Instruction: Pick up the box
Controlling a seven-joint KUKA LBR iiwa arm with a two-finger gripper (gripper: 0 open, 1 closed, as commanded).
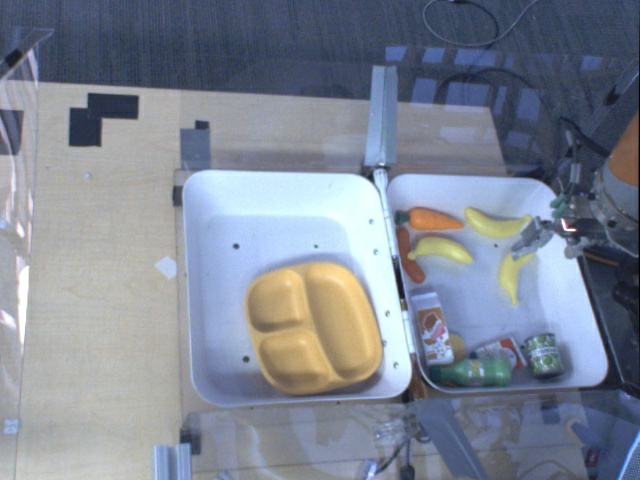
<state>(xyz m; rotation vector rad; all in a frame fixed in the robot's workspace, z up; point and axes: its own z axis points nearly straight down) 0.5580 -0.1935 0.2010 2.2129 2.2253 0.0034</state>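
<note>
Nearest us, we see the box [432, 330] lying in the right bin [596, 340], by its left wall. Farther back, the hand [537, 236] reaches in from the right, low over the bananas [500, 225]; fingers apart, holding nothing.

Arm [622, 168] cut off at right edge; pincer [535, 236] too small/blurry to read finger state.

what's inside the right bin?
Right bin: box, carrot, three bananas, green bottle, can. Something yellow by the box is partly covered; whatever lies beneath the gripper is hidden.
</note>
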